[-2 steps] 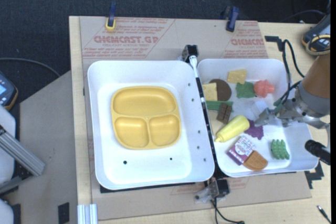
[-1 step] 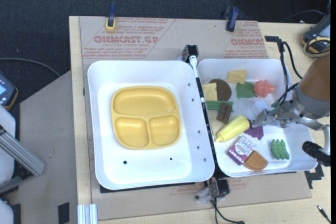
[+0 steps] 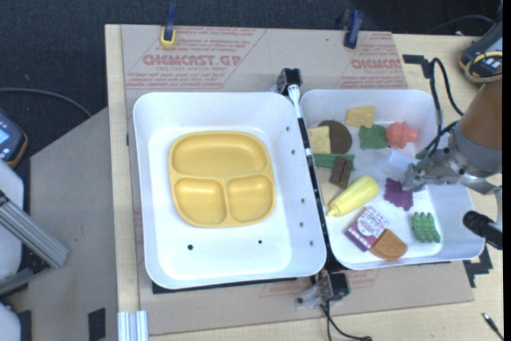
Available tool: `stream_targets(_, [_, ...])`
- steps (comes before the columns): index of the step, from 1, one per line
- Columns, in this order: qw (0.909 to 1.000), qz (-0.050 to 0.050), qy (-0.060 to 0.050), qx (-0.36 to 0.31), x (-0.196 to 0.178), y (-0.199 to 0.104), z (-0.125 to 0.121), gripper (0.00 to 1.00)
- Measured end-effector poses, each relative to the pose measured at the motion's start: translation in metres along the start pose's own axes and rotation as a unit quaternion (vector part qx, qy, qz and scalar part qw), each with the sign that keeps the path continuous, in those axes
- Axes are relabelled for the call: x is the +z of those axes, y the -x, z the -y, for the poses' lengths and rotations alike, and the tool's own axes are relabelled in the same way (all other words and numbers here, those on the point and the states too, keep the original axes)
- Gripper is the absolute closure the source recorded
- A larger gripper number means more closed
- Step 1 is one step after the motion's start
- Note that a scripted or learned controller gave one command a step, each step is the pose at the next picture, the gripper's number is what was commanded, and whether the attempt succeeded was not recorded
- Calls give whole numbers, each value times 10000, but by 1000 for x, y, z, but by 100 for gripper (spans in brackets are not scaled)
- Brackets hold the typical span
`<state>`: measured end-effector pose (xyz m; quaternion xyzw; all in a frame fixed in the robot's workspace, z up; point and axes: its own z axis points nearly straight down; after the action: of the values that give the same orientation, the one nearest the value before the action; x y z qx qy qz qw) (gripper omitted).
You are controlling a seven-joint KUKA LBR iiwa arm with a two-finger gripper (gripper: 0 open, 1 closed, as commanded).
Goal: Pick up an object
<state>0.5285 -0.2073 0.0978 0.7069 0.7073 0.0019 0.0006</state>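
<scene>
A: Starting at the left, what sits on the worktop (image 3: pixel 239 44)?

B: A shallow white left bin (image 3: pixel 152 172) with a yellow plastic divided plate (image 3: pixel 222 176) lying flat in its middle, three compartments facing up.

A: And past the divider?

B: The shallow white right bin (image 3: pixel 335 251), crowded with small toy foods. Along its left wall there is a pale yellow block (image 3: pixel 318 140) touching a dark brown round piece (image 3: pixel 338 136), then a green strip (image 3: pixel 326 160) and a brown chocolate-like bar (image 3: pixel 342 171) below them. A yellow plastic bottle-shaped toy (image 3: pixel 353 195) lies tilted near the middle. Toward the near edge a small purple-and-white packet (image 3: pixel 367 226) rests against an orange-brown slice (image 3: pixel 390 244).

A: Further right?

B: At the far side a yellow cheese-like square (image 3: pixel 360 116), a green leafy piece (image 3: pixel 372 137) and a pink-orange lump (image 3: pixel 402 133) sit in a row. Lower down lie a dark purple piece (image 3: pixel 397 193) and a green bumpy piece (image 3: pixel 425 227).

A: The claw?

B: The claw (image 3: pixel 415 176) hangs low over the right bin, just above the dark purple piece. I cannot tell whether it is parted or closed, nor whether it grips anything.
</scene>
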Motion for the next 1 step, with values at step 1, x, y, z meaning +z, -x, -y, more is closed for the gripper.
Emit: stream_targets(1, [10000, 25, 12, -3, -44, -4, -1, 100])
